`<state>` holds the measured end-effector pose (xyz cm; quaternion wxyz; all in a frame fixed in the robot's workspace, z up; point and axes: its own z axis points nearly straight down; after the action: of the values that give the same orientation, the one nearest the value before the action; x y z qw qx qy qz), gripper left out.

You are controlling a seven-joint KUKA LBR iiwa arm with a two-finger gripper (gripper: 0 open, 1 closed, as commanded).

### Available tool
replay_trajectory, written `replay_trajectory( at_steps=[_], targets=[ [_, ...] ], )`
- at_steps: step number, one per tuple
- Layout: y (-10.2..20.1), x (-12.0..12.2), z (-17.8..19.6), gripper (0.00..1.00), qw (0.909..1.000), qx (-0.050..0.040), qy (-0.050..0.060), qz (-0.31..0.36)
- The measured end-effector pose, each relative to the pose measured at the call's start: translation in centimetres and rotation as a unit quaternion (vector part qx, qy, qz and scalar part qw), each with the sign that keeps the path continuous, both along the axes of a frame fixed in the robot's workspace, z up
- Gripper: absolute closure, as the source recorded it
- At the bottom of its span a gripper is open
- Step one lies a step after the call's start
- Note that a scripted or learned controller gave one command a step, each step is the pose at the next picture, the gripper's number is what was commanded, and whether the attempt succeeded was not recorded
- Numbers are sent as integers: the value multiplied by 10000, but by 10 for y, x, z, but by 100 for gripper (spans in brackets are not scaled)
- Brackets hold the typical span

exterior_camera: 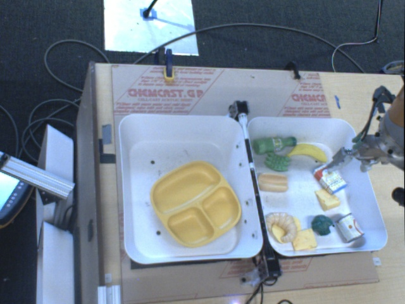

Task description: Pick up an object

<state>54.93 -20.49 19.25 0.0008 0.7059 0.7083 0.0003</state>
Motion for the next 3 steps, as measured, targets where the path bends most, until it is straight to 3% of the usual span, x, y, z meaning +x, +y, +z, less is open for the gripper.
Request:
replay_trajectory(
  at_steps=[1,2,3],
  targets=[
    [3,91,-58,0,10000,4,1,8],
    [29,82,-108,0,10000,6,8,6],
    [25,116,-100,0,10000,14,89,16]
  ],
)
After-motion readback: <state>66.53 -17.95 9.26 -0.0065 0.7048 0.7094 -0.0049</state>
